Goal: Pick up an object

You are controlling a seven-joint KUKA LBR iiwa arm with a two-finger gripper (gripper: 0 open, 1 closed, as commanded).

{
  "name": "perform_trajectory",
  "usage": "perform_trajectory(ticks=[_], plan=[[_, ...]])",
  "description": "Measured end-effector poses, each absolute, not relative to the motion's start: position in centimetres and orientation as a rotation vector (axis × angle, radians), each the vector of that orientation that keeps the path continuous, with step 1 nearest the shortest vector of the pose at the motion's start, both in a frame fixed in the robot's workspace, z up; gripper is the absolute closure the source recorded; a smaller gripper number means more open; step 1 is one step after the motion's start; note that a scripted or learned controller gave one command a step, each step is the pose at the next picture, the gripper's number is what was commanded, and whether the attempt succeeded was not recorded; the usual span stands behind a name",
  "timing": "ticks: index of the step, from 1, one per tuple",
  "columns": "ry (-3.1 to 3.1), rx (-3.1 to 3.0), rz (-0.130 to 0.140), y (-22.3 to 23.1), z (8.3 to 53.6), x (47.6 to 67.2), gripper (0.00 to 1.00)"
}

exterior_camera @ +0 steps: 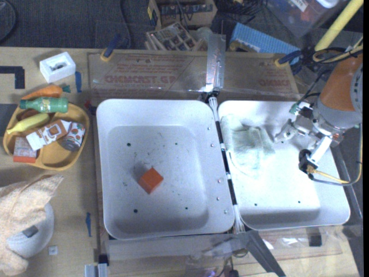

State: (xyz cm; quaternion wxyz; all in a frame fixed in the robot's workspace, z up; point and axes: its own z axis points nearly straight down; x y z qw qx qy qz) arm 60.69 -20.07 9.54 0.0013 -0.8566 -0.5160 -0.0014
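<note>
Nearest the camera, bench front edge: a crumpled beige cloth (23, 203) at the lower left, with a grey rounded object (26, 235) lying on it.

Left shallow white plastic bin (109, 120): one small orange cube (151, 179) sits on the floor, left of centre and toward the front, tilted a bit relative to the bin walls. Nothing touches it. Dark specks on the floor around it.

Right shallow white plastic bin (340, 209): a translucent, pale greenish crumpled film or bag (247, 143) lies in the rear-left part, just beside the divider between the bins. Hard to tell what it is.

Two-finger gripper (291, 126) hangs over the rear of the right bin, near the film's right side, well apart from the cube. Cannot tell whether it is apart or together: too small and blurred. Nothing visibly held. Grey arm with the orange band (340, 91) comes in from the right; a yellow cable (328, 178) trails below the wrist.

Left of the bins: a yellow bowl (57, 160) with toy food and small packets, including a green bottle (46, 104) across the top. Behind it, a small white box (57, 66).

Far side: a clear plastic panel (150, 74) with red lettering behind the bins, then a blue ridged object (259, 39), wooden racks (173, 36) and cables.
</note>
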Motion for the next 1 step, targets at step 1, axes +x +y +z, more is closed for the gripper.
perform_trajectory(ticks=[1], plan=[[-1.627,-2.69,-0.001,-20.76,14.42,66.3,0.0]])
